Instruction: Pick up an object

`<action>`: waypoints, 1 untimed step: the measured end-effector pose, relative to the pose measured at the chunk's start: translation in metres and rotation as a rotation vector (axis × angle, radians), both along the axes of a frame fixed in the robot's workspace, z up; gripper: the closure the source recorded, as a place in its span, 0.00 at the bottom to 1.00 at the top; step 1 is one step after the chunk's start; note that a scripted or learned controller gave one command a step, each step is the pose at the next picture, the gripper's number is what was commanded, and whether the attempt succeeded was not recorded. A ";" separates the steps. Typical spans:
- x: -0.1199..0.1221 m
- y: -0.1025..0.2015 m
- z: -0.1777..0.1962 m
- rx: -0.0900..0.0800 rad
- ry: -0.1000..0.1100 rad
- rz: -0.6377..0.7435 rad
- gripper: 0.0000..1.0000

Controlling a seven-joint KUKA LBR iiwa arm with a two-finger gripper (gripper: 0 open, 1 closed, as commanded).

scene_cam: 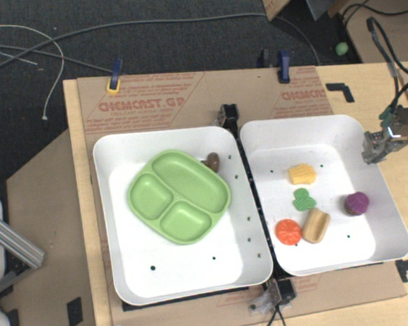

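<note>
Jaws (374, 145), their state impossible to tell, hover at the right white plastic bin's (328, 126) outer rim above a round purple toy (356, 203).

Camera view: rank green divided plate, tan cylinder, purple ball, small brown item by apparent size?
1. Green divided plate, by far the largest.
2. Tan cylinder.
3. Purple ball.
4. Small brown item, partly hidden behind the plate's rim, so its rank is unsure.
</note>
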State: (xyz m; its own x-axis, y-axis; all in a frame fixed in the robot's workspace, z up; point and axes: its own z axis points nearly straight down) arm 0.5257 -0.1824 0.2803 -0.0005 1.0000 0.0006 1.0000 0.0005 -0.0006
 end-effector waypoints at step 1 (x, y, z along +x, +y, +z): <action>0.001 0.000 -0.063 0.003 0.007 -0.001 0.00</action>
State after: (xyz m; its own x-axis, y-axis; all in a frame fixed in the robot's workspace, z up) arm 0.5262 -0.1825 0.2170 0.0004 1.0000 0.0033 1.0000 -0.0004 -0.0076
